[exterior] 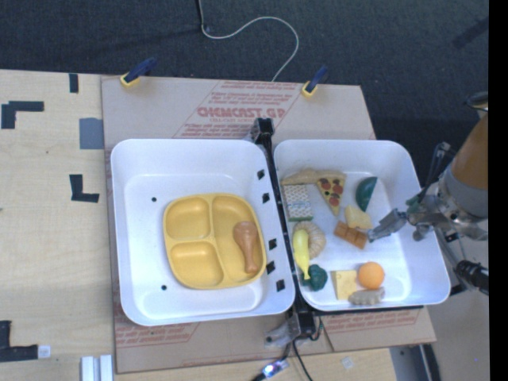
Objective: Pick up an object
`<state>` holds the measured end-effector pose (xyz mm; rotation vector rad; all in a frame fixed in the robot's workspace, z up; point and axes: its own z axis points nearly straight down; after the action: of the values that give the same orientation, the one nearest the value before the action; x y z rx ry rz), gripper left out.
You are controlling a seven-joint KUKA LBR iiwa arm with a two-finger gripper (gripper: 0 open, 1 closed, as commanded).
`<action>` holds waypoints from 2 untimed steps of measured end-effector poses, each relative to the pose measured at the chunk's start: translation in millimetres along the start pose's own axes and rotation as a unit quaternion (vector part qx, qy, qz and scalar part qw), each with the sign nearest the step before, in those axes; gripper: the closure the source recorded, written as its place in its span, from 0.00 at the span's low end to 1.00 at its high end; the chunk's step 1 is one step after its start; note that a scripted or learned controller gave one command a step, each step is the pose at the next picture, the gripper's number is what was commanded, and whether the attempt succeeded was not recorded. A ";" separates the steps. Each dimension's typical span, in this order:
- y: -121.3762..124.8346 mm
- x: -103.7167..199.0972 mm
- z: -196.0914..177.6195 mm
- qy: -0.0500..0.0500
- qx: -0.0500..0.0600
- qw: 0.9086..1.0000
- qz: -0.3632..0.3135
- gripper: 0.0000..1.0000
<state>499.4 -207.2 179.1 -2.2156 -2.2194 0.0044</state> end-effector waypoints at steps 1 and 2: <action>0.7 4.6 64.4 0.000 0.001 1.000 0.000 0.00; 0.7 5.5 96.3 -0.001 -0.002 1.000 0.000 0.00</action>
<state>499.5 -201.5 82.8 -2.2190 -2.2223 0.0031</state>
